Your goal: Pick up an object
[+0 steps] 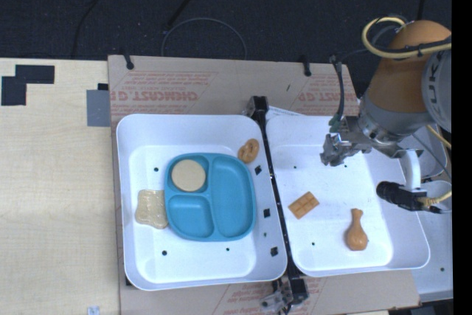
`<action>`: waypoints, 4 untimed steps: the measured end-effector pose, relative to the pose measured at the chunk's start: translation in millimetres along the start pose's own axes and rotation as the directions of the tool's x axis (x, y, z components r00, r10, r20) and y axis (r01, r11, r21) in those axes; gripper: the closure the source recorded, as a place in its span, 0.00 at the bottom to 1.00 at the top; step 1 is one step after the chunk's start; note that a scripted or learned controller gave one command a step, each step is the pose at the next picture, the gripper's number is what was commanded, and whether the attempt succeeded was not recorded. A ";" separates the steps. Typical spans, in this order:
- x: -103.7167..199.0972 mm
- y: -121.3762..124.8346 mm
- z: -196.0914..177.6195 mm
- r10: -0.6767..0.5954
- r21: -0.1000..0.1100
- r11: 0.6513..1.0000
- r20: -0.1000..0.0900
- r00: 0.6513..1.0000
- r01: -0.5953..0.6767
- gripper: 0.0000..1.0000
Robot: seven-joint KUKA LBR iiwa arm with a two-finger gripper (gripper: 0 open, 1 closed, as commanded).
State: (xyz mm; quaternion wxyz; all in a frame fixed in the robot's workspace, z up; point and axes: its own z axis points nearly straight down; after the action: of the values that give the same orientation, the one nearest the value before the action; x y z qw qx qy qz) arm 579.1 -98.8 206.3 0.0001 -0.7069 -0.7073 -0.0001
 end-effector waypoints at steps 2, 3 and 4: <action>52.7 11.4 -34.4 -0.004 0.001 1.000 -0.002 1.000 0.004 1.00; 104.9 18.3 -40.9 -0.003 0.002 1.000 -0.001 1.000 0.003 1.00; 153.6 27.9 -44.1 -0.002 0.002 1.000 -0.001 1.000 0.002 1.00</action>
State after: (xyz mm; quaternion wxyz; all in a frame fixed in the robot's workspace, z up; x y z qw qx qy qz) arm 606.8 54.8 250.4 0.0010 -0.7060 -0.7082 0.0003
